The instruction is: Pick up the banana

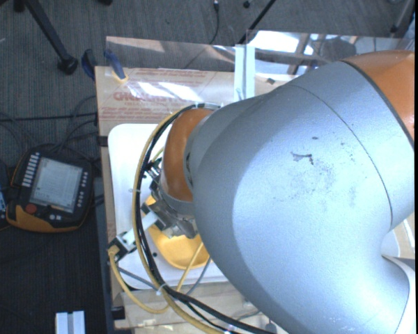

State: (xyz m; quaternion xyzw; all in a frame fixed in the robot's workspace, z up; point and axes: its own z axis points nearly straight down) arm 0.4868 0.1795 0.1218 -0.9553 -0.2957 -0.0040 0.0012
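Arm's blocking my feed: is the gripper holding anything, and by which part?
Cannot tell. The arm hides the gripper; a yellow object lies just below the wrist.

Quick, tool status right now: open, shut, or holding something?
Tool: cannot be told; the grey arm hides its end, low over a yellow object in the left white bin.

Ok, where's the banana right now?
A yellow shape that looks like the banana lies in the left bin, near its front edge, directly under the arm's wrist, which covers its upper part.
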